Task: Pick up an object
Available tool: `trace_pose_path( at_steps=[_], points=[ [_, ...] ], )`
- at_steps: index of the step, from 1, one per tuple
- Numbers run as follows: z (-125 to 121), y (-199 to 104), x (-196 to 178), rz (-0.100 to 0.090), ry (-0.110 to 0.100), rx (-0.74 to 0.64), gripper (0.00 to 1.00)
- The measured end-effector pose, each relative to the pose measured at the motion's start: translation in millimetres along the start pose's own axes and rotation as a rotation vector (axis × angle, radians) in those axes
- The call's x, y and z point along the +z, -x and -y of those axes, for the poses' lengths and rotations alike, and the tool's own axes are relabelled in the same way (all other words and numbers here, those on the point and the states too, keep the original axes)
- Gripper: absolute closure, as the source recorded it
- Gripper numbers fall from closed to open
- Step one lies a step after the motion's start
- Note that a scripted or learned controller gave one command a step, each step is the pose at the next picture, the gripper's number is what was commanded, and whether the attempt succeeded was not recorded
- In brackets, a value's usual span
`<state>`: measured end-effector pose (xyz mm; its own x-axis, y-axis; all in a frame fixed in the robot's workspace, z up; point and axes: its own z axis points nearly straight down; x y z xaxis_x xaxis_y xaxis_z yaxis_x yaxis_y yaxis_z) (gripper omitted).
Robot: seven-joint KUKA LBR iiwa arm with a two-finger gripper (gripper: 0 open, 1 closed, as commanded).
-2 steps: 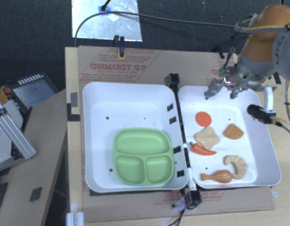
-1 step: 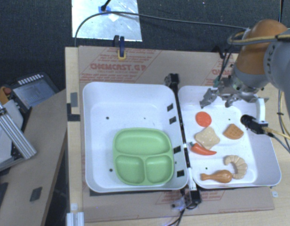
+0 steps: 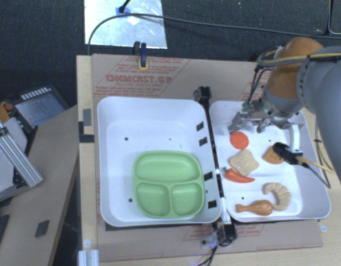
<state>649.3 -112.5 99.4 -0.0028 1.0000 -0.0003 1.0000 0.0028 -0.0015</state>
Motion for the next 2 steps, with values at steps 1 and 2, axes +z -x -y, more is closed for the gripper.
trace_pose_path(
  at_steps=[1, 2],
  points=[
    [-1, 0, -14, 0.001, 0.006, 0.0, 1.0],
    [-3, 8, -76, 0.001, 0.009, 0.002, 1.0]
  ],
)
